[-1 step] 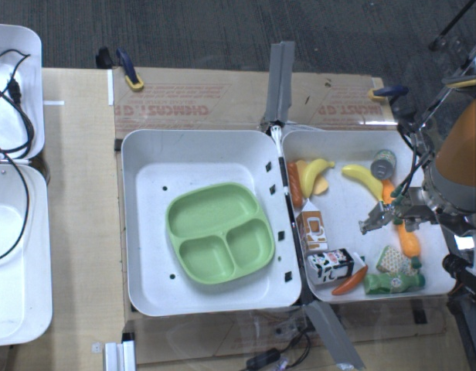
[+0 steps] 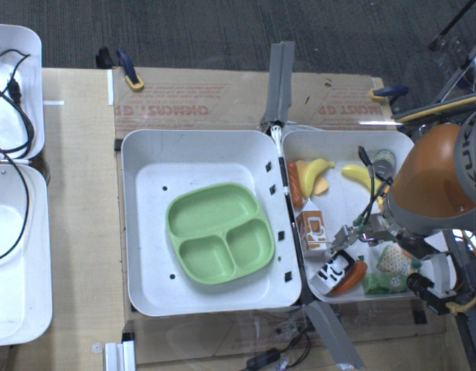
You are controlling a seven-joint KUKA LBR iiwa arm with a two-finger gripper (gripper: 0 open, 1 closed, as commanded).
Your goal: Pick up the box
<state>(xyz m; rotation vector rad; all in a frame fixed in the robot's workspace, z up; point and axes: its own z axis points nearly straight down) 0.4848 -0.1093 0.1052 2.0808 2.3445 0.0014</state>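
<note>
**Crowded bin complicates reach for box**

The gripper (image 2: 348, 236) hovers low in the right bin (image 2: 342, 139), just right of the small orange-and-white box (image 2: 311, 231); whether it is clenched cannot be told. Bananas (image 2: 315, 172) and packets crowd close, so a grab may catch a neighbour instead.

A robotics lab, set up for testing. A pale wood worktop (image 2: 76, 207) stands on dark grey carpet (image 2: 222, 14), with printed cardboard (image 2: 192, 99) clamped along its far edge by blue clamps (image 2: 130, 69). Two white bins (image 2: 137, 207) sit side by side, joined by grey metal brackets (image 2: 280, 83). The right bin holds toy food such as plastic bananas (image 2: 319, 172). An arm (image 2: 435, 180) with an orange band reaches in from the right, with black cables (image 2: 10, 114) at left.
</note>
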